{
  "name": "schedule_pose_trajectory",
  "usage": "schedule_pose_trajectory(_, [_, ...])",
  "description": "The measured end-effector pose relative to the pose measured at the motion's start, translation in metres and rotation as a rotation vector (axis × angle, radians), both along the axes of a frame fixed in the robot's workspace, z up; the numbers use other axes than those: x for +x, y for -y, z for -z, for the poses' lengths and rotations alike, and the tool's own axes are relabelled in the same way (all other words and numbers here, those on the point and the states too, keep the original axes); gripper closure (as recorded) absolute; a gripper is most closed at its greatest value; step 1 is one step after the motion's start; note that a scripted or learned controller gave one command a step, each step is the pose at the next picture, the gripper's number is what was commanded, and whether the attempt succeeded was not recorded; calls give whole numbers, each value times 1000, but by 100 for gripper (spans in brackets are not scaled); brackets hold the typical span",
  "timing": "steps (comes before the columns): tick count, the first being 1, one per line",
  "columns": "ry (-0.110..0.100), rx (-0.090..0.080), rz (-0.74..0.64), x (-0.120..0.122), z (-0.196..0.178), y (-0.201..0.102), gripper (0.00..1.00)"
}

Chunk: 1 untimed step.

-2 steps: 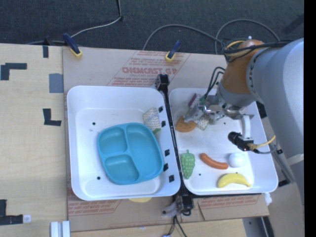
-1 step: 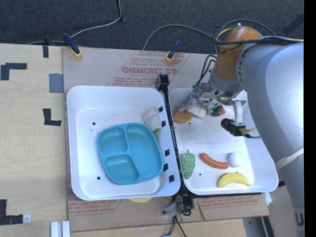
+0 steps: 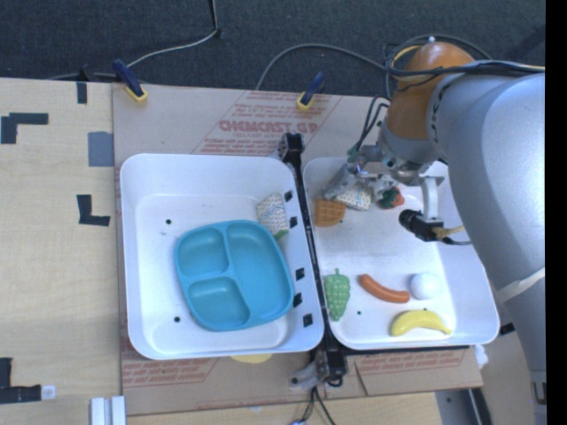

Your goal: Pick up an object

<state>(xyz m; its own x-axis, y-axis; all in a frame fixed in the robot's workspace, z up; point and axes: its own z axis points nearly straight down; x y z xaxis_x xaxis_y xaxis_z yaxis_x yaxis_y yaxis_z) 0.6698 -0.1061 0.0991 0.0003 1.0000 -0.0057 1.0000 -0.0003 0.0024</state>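
So the gripper (image 3: 353, 184) is down in the far end of the right bin (image 3: 461, 330), hanging off the arm (image 3: 496, 158) that comes in from the right; honestly can't tell how the jaws stand, everything at the tip is a grey blur, so I won't call it a grab. It sits right on top of a pale, speckled little object (image 3: 356, 199), which looks like the thing it's going for; a small red and green piece (image 3: 390, 198) is just beside that, and a waffle-looking orange square (image 3: 329, 212) lies close by against the divider. My guess is the arm is low there because that's the crowded corner.

Rest of the right bin, nearer the camera: a green bunch of grapes (image 3: 337, 294) by the divider, an orange carrot or sausage shape (image 3: 384, 289), a white ball or egg (image 3: 424, 284) touching its end, and a yellow banana (image 3: 420, 324) at the near wall.

The left bin (image 3: 142, 237) holds a blue divided plate (image 3: 234, 274), compartments bare, plus a pale mesh-patterned lump (image 3: 273, 211) at its far edge by the divider.
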Motion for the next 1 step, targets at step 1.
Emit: schedule_pose_trajectory(1, [-3, 6, -3, -60, -85, -82, 100])
